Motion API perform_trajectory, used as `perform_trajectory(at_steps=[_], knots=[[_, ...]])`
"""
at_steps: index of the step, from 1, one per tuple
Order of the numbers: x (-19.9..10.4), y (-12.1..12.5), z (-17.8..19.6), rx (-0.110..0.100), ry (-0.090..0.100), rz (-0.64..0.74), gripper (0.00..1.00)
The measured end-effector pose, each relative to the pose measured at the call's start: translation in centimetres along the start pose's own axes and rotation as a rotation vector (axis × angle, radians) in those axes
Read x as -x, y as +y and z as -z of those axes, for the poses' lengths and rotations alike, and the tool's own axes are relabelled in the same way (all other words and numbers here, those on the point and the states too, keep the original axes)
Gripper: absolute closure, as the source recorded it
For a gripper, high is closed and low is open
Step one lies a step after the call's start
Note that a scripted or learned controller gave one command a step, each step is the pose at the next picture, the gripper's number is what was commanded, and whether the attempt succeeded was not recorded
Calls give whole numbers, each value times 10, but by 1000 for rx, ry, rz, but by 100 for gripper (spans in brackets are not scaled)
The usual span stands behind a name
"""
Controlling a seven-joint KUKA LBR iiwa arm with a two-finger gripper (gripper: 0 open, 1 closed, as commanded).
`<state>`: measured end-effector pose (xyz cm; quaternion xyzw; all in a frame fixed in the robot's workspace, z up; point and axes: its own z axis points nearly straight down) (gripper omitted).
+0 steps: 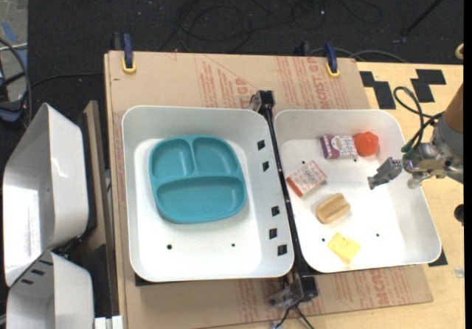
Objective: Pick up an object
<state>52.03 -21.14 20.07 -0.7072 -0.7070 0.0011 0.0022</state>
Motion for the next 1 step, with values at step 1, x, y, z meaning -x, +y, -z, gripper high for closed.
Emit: perform_trajectory(at_steps=[1], knots=[[-2, -3, -64, -2, 1, -1, 0]])
